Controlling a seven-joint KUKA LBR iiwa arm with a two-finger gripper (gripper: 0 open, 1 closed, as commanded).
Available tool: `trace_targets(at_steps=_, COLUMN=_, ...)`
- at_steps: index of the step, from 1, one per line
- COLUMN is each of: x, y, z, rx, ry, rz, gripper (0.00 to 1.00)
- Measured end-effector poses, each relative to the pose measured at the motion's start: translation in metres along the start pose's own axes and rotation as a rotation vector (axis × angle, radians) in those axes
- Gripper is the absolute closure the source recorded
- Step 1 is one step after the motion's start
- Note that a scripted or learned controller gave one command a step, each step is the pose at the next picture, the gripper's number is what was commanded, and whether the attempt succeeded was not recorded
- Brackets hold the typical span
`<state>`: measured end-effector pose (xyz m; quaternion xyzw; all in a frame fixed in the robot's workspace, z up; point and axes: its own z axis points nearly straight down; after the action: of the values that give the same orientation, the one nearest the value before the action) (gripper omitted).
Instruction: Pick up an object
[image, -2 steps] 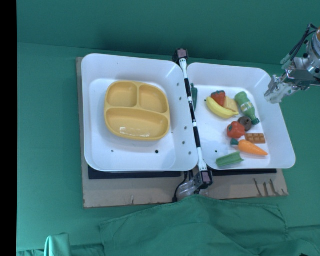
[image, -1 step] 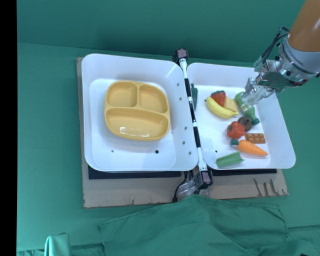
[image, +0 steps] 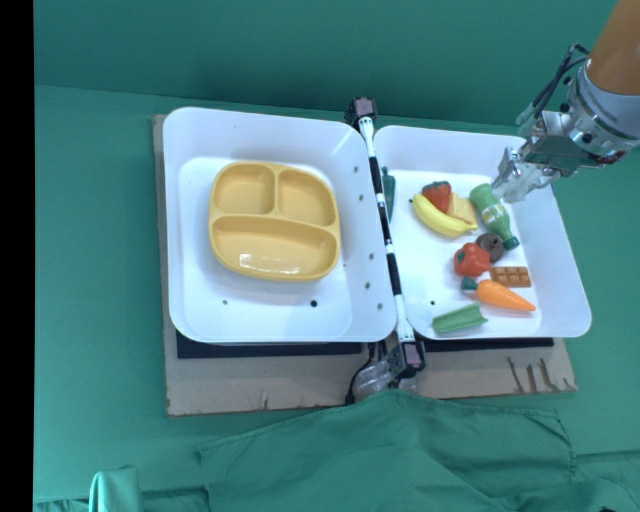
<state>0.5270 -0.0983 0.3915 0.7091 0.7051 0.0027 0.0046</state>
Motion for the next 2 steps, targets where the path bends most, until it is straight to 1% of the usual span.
trace_targets(at_steps=1, x=0.0173, y=0.0617, z=-0.0279, rx=-0.001, ry=0.0, rz=-0.005, gripper=1.0)
trace_targets(at_steps=2, x=0.0164, y=0.059, z=-0.0266, rx=0.005, ry=0.001, rz=-0.003, gripper=0.0)
